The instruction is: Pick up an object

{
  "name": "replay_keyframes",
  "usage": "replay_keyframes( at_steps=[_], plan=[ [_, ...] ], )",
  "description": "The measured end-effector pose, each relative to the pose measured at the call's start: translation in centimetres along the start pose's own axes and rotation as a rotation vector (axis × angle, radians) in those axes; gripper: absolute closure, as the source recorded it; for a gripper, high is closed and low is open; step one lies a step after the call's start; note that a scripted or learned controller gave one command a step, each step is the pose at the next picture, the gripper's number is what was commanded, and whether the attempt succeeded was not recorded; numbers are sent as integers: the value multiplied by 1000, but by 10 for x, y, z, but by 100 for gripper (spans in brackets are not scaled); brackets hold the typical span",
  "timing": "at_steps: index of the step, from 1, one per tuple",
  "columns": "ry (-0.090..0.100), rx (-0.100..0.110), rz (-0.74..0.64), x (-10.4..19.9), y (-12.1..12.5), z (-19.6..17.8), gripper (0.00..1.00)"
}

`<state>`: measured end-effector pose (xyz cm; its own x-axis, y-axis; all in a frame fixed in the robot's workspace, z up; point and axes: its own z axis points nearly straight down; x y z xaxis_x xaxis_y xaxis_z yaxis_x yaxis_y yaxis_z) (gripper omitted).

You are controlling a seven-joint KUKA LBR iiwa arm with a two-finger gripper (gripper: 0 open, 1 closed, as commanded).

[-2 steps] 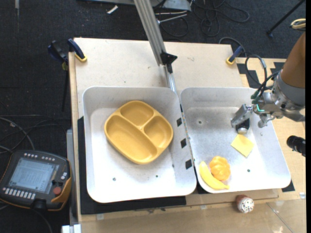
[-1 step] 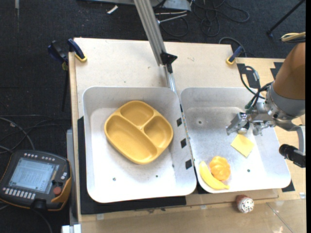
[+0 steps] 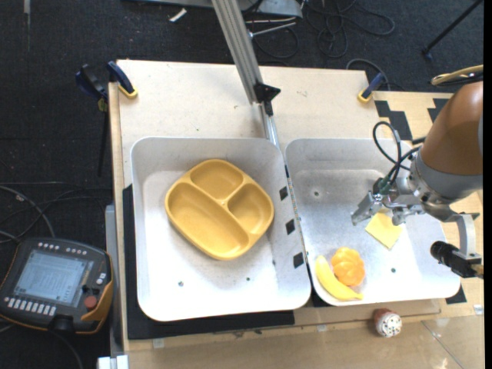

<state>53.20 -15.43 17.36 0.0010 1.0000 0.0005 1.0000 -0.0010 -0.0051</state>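
**Ana:** Dark carpet and loose cables surround a pale wooden bench that carries two shallow white bins. Working from the near edge, what do you see?

**Ben:** Nearest, a small speckled ball sits on the bench lip, outside the bins. Off to the left lies a teach pendant on the floor. Inside the right bin, at its near corner, a banana lies with an orange pepper-like toy resting against it.

**Ana:** And just beyond those?

**Ben:** A flat yellow wedge, probably a toy cheese slice, near the middle-right of that bin. The end effector hovers right at its far edge. I cannot tell how wide it stands; the view is too cluttered there.

**Ana:** How would the wedge handle?

**Ben:** My guess is light and stiff, thin and smooth, so it may slide along the bin floor. Pinching across its narrow edges looks wiser than pressing down on the face.

**Ana:** The left bin?

**Ben:** It holds a mustard-yellow divided plate with three compartments, roughly centred. Rigid and wide, so only its rim offers a hold.

**Ana:** Farther back?

**Ben:** A slanted metal pole rises from between the bins, and clamps grip the far bench corners.
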Motion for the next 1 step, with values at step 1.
replay_keyframes(
  at_steps=[1],
  plan=[
    [1, 1, -1, 11, -5, 54, 0]
  ],
)
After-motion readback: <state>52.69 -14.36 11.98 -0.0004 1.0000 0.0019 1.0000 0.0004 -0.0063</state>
